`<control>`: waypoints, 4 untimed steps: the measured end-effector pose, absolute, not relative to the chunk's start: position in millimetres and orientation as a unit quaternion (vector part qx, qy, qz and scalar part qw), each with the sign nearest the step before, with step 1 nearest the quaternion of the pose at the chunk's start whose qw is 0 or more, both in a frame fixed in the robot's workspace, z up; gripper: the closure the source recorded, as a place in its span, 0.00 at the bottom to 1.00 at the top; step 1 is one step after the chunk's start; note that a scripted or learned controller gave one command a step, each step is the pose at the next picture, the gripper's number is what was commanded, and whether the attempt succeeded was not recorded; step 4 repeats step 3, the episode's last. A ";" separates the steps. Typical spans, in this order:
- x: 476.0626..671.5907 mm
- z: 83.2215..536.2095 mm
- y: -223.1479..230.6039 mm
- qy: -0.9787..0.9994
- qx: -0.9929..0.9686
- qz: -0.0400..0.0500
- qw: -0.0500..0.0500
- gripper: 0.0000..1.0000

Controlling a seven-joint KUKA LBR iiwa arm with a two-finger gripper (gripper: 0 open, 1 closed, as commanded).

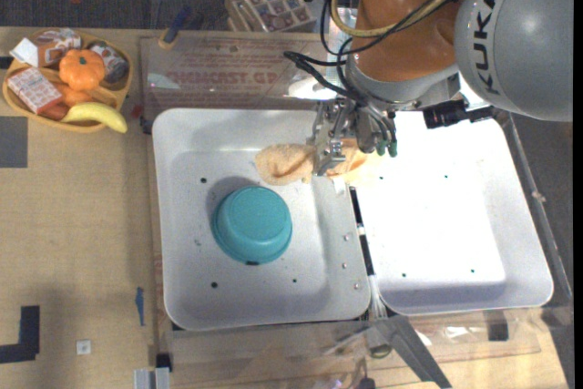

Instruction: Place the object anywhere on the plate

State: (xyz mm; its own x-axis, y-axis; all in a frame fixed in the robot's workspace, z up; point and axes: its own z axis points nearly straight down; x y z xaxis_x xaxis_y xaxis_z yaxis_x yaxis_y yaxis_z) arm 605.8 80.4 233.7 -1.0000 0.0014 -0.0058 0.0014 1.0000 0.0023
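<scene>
A teal round plate [253,224] lies in the left white bin [182,196], a little left of its middle. A tan, bread-like object [284,163] hangs over the bin's far right part, stretching across the divide between the bins. My gripper [333,156] comes down from the grey and orange arm [410,5] and is shut on the object's right half, with tan showing on both sides of the fingers. The object is up and to the right of the plate, apart from it.
The right white bin [455,223] lies under the arm's wrist. A wooden bowl of toy fruit and boxes [66,82] stands on the bench at the far left. Cables and boxes lie beyond the bins' far edge.
</scene>
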 end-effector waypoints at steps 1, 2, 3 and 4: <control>611.3 219.6 131.0 1.000 -0.001 0.001 0.003 1.00; 611.2 222.9 183.5 1.000 -0.002 0.001 0.002 1.00; 611.3 223.0 183.4 1.000 -0.002 0.001 0.002 0.00; 611.3 223.0 183.4 1.000 -0.002 0.001 0.002 0.00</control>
